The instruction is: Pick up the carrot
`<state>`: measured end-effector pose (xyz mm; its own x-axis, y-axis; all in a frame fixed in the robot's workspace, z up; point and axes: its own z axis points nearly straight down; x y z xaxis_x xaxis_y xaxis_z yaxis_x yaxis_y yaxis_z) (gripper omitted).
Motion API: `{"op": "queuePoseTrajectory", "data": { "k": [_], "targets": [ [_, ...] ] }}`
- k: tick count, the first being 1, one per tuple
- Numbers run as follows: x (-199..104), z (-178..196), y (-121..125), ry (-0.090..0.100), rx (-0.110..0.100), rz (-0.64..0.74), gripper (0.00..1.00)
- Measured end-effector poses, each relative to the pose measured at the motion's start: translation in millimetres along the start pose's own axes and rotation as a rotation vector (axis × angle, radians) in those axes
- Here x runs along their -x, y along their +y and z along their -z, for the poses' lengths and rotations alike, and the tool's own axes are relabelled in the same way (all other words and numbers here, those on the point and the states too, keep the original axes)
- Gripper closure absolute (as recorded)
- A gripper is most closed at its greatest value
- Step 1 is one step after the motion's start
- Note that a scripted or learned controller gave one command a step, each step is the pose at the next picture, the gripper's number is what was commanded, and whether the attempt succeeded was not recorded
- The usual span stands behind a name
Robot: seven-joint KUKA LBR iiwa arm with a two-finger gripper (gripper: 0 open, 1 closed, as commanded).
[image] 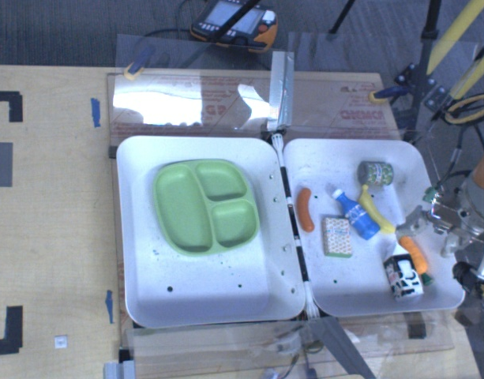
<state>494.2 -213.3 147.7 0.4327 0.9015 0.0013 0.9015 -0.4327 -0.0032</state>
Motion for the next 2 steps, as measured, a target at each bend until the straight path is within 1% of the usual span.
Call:
{"op": "queuePoseTrajectory", "data": {
  "k": [1,2],
  "targets": [
    [-2.8,-6.0,4.6,0.006,0.036,0.047,0.00],
    [-4.3,-8.4,6.4,0.009,0.046,0.034,0.00]
  ]
}}
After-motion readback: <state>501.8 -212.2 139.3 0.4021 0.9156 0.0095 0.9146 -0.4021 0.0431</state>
